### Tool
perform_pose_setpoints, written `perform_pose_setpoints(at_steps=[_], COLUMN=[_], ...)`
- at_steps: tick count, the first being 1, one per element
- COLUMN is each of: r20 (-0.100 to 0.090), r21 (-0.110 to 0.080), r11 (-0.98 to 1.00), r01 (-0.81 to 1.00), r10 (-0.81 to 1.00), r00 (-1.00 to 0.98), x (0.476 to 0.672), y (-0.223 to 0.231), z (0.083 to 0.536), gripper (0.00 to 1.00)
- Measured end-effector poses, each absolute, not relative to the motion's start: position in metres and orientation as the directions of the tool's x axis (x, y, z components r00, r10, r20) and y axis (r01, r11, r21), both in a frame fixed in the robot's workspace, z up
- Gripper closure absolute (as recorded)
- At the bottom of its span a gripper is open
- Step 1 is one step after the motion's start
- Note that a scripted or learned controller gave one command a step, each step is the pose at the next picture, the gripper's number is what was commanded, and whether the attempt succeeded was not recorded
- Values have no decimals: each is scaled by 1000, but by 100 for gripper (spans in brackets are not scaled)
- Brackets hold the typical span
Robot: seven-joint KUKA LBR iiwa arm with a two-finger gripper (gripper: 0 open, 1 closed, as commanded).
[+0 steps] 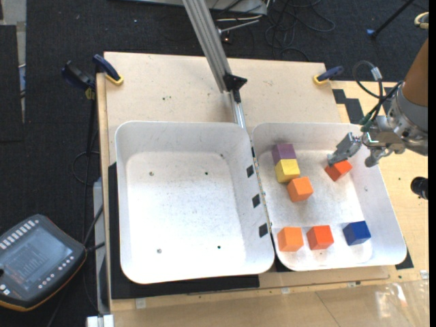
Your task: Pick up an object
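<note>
The right bin (392,240) holds several small blocks. A red block (338,171) lies near the bin's upper right. My gripper (358,157) hovers over that corner with its fingers spread apart. The left fingertip (343,152) is right above the red block, and nothing sits between the fingers. A purple block (284,152), a yellow block (287,169) and an orange block (300,188) cluster towards the bin's upper left. Along the front stand another orange block (291,238), a red-orange block (320,236) and a blue block (356,232).
The left bin (126,182) adjoins the right one along a shared rim. A slanted metal pole (208,33) runs down to the junction of the bins at the back. Clamps (328,74) grip the board's rear corners. A teach pendant (34,257) lies at lower left.
</note>
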State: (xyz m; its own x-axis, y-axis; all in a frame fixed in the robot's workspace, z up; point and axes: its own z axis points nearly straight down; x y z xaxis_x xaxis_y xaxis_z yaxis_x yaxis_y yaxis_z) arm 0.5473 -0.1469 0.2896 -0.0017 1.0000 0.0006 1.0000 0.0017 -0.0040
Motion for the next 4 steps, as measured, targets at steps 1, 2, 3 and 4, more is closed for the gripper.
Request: perform_pose_setpoints(at_steps=[1, 2, 3, 4], r20=[0, 0, 1, 1], r21=[0, -4, -5, -7], r11=[1, 0, -1, -1], r01=[1000, 1000, 1000, 1000], r10=[1000, 1000, 1000, 1000], r00=[-1, 0, 1, 1], x=[548, 550, 548, 546], y=[-147, -143, -142, -139], z=[292, 248, 204, 140], gripper=[0, 0, 0, 0])
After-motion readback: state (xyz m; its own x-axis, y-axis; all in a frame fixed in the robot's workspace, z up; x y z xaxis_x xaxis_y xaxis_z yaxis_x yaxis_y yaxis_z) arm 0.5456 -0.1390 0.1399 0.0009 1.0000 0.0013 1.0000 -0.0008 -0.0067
